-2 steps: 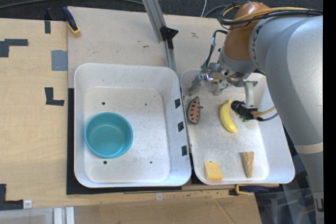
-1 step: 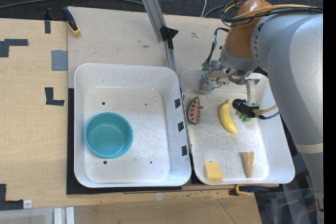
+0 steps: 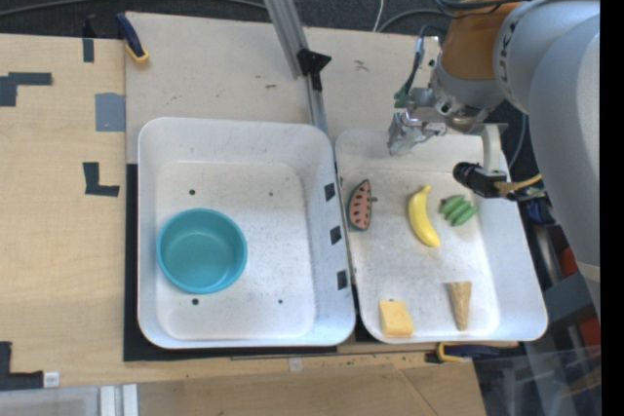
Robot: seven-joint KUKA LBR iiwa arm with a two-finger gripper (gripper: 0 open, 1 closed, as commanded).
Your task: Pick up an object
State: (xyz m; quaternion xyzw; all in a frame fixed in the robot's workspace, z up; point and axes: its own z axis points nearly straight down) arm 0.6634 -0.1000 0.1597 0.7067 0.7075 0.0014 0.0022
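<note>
**Gripper above the far edge of the right bin**

The gripper (image 3: 404,143) hangs over the right bin's (image 3: 507,326) far rim; its opening cannot be told, and nothing shows in it. That bin holds 5 items: watermelon slice (image 3: 361,205), banana (image 3: 422,216), green pod (image 3: 457,209), cheese wedge (image 3: 395,318), cone (image 3: 460,303). The left bin (image 3: 234,136) holds 1 teal bowl (image 3: 202,250).

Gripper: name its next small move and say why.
Probably a short move toward the near edge and down over the banana. The gripper hangs at the far rim of the right bin with nothing between its fingers, and the banana lies apart from the green toy and the watermelon slice.
</note>
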